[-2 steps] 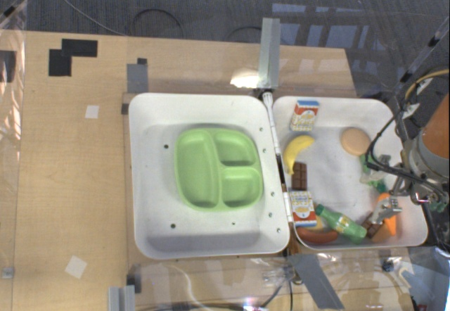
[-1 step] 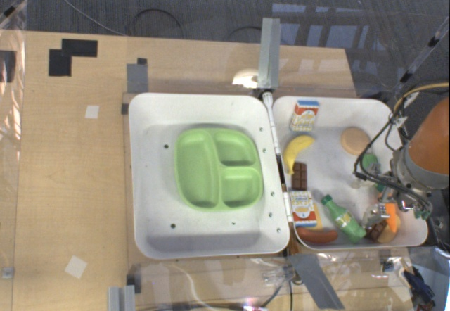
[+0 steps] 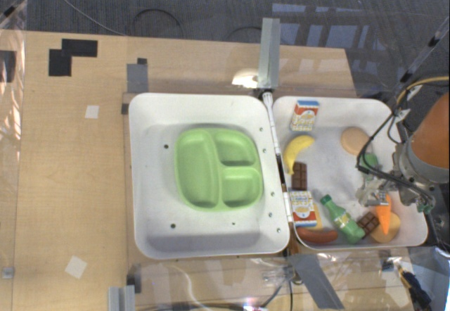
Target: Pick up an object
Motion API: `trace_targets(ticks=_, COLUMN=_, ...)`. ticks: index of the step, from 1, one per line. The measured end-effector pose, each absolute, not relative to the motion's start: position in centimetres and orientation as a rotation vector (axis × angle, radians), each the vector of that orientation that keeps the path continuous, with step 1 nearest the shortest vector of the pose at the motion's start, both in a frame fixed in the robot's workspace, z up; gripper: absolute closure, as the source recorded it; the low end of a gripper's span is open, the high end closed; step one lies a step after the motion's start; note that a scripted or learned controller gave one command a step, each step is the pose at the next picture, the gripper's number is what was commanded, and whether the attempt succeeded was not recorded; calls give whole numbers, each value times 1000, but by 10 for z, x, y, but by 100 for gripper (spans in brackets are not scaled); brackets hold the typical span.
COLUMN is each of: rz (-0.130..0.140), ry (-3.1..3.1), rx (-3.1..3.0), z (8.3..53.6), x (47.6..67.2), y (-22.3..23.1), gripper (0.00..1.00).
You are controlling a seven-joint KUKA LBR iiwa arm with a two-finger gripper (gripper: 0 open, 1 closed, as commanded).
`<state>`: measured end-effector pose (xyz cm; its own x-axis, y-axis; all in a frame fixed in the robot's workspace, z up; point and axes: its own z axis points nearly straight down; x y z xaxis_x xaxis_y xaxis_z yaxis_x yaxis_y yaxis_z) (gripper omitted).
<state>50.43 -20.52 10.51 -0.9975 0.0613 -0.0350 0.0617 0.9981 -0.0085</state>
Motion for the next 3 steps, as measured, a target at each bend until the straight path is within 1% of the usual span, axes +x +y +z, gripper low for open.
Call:
trace_targets(ticks=1, rz=-3, ry=3116, rx=175, z=253, x=572, y=-161, gripper=100)
trace_targets(ticks=2, rz=-2, ry=3125, rx=179, z=248, x=570, y=-163, gripper=0)
trace_targets(ticks=3, rz=-3, ry=3108, rx=348, z=99, x=556, y=-203, gripper=0)
